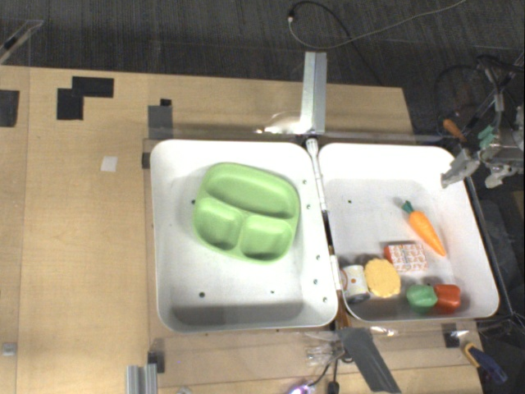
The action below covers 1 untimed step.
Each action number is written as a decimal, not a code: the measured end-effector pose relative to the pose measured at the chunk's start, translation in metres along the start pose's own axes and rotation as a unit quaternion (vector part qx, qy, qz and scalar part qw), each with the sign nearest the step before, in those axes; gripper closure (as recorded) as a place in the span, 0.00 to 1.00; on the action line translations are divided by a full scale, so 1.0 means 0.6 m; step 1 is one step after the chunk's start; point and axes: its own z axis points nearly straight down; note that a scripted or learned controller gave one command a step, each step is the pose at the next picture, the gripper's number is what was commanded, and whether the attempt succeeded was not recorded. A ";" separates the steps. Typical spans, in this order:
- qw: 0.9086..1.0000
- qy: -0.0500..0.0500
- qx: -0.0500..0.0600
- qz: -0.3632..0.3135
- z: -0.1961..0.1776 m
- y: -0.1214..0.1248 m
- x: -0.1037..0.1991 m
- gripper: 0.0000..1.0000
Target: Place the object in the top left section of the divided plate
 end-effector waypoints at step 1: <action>1.000 0.000 0.000 0.000 0.000 0.000 0.000 0.00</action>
